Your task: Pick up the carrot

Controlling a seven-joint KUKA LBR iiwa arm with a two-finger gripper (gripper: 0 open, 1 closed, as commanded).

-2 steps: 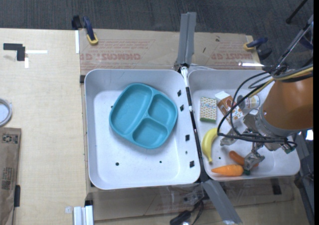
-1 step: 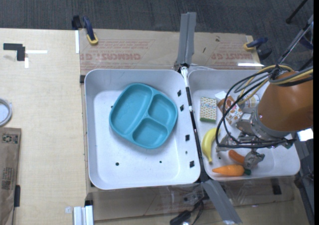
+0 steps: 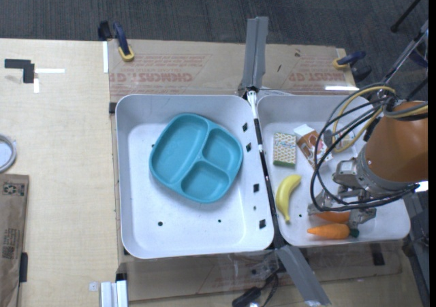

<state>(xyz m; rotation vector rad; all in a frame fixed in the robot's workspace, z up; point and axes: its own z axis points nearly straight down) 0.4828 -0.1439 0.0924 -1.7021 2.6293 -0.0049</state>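
Along the far edge of the table [image 3: 54, 128], a strip of brown cardboard [image 3: 204, 67] carried red printed lettering, seen upside down and too faint to read with confidence. Two shallow white bins sat side by side below it, both of smooth moulded plastic with rounded corners. Lying in the left bin [image 3: 136, 231] was a teal plate [image 3: 196, 157], glossy, softly squared and split into three compartments. Near the front edge of the right bin [image 3: 392, 231] lay the carrot [image 3: 330, 231], orange, tapered, with a small green stub at its thicker right end. A second orange piece [image 3: 335, 216] lay just behind it, partly hidden. A curved yellow banana [image 3: 286, 195] rested beside the bin's left wall, with a small pale green-speckled packet [image 3: 285, 148] behind it and a white and orange wrapper [image 3: 308, 142] next to that; their print was too small to read. Low over the carrot hung the hand [image 3: 346, 205], grey metal wreathed in black and yellow cables, under the arm's orange band [image 3: 398, 149]. Whether its fingers stood apart or together I cannot tell
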